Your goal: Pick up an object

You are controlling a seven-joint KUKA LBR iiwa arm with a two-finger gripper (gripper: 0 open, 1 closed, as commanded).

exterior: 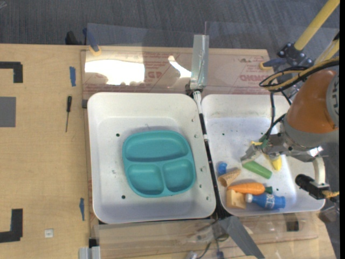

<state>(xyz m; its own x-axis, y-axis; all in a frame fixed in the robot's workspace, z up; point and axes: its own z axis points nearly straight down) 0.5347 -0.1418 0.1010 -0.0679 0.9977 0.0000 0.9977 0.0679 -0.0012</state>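
I see my pincer (252,151), fingers spread and holding nothing, just above one green stick (257,169); one orange carrot (247,188) and one blue bottle (268,200) lie below.

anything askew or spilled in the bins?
Nothing spilled. The teal divided plate sits flat but turned slightly askew in the left bin. In the right bin, the blue bottle lies on its side among the crowded orange carrot and green piece, below the gripper.

Bright, even light over my tabletop (38,144); hard glare on the clear panel (124,69) up top, edges slightly soft.
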